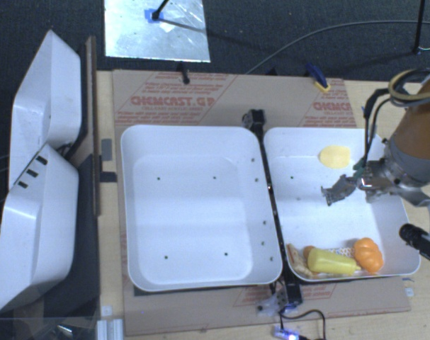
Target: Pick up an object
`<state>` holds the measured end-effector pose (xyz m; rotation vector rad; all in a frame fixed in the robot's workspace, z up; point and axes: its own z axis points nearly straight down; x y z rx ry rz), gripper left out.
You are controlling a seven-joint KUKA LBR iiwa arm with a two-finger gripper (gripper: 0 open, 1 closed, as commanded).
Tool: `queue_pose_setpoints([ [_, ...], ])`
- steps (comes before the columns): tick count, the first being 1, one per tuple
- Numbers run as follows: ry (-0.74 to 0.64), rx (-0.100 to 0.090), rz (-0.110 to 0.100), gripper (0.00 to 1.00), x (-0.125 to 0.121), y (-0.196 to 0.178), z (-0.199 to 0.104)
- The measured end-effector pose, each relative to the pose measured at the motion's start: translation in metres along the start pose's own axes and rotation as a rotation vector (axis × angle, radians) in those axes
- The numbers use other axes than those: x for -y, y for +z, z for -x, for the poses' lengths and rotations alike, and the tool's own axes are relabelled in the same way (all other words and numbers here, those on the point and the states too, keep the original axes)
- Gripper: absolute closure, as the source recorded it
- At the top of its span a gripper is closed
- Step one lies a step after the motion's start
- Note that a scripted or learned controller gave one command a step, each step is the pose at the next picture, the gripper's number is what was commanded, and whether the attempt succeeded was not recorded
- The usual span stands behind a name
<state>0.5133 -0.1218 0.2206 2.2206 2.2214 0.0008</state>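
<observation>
Lower right of the frame, along the near wall of the right bin (300, 211): three objects lie in a row. A small tan piece (295, 254) sits leftmost, a yellow elongated object (331, 262) lies just beside it, and an orange rounded object (368, 254) touches the yellow one's right end. A white patterned scrap shows between and behind them. Upper part of the same bin: a pale yellow disc (335, 156) lies flat near the far wall, well apart from the row. Centre right: the gripper (335, 193) reaches in from the right edge, over the bare bin floor between the disc and the row; its jaws appear slightly apart with nothing between them. Behind it stands the arm's orange band (419, 133) with looped cables. Centre: the left bin (193, 204) adjoins the right one, a black strip between them. Both bins rest on a cardboard sheet (172, 98) on the surface. Upper left: a shiny metal plate (156, 20) on dark floor; far left, two white tubs (41, 168) stacked aslant.
</observation>
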Motion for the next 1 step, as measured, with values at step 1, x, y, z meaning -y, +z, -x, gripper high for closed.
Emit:
queue_pose_setpoints([
  [1, 0.003, -0.002, -0.011, 0.0, -0.0021, 0.1278, 0.0405],
])
